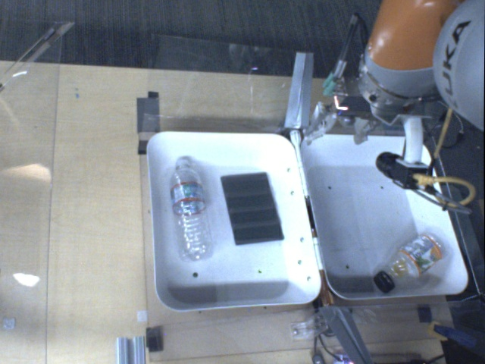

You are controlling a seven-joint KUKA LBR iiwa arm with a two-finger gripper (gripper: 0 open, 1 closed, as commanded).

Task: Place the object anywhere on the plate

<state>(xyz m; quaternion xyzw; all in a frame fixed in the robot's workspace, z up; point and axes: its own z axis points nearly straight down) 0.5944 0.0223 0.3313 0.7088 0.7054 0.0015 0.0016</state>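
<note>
In the left bin a flat black ribbed rectangular plate lies near the middle. A clear plastic water bottle lies on its side to the plate's left, apart from it. At the near right of the right bin lies a small bottle with a black cap and a coloured label. My gripper hangs over the far rim of the right bin, well away from both bottles and the plate, with nothing seen in it.
The arm's orange band and grey wrist fill the upper right. A black cable fitting and a yellowish hose hang over the right bin's right side. A metal post stands behind the gap between the bins.
</note>
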